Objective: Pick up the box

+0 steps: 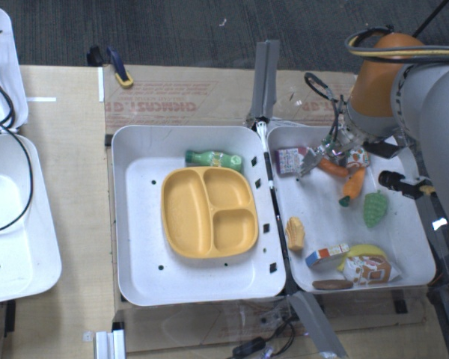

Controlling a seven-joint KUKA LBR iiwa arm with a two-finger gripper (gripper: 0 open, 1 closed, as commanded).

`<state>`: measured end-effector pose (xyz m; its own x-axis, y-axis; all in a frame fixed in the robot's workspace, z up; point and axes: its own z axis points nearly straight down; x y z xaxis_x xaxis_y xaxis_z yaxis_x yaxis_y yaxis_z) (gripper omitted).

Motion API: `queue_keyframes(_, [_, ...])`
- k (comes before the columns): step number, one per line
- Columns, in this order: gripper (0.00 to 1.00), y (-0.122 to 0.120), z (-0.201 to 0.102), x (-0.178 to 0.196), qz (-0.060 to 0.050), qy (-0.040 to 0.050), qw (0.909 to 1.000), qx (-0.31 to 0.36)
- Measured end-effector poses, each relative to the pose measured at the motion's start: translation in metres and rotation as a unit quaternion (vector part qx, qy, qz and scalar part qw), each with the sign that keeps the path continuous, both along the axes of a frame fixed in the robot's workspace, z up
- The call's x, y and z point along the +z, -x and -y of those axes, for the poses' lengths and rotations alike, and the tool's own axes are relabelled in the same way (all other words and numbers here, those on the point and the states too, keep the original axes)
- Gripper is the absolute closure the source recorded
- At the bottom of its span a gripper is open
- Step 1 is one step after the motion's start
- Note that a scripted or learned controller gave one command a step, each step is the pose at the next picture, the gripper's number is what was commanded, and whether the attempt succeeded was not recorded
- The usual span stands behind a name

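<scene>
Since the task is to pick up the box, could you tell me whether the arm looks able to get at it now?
Probably yes: the box lies uncovered in the right bin, banana beside it; the pincer is in the same bin.

Views: one fixed camera.
Position: above the bench, off toward its near side.
Facing: down at a slant, dark floor across the top of frame.
Range: mid-distance, left bin and right bin both whole in frame.
Framing: bins sit centre to right; a white unit is cut off at the left edge.
Arm side: arm enters from the right, partly cropped.
Overlap: none to compare.
</scene>
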<state>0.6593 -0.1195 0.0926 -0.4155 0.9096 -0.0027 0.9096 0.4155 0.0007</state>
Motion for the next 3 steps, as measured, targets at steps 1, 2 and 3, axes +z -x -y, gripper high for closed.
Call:
queue_keyframes(1, [0.0,0.124,-0.015,-0.002,-0.002,-0.001,0.9989,-0.047])
queue_keyframes(2, [0.0,0.039,0.02,0.019,-0.001,-0.0003,0.9856,-0.169])
queue_keyframes(3, [0.0,0.113,-0.028,0.099,-0.002,-0.0005,0.9923,-0.124])
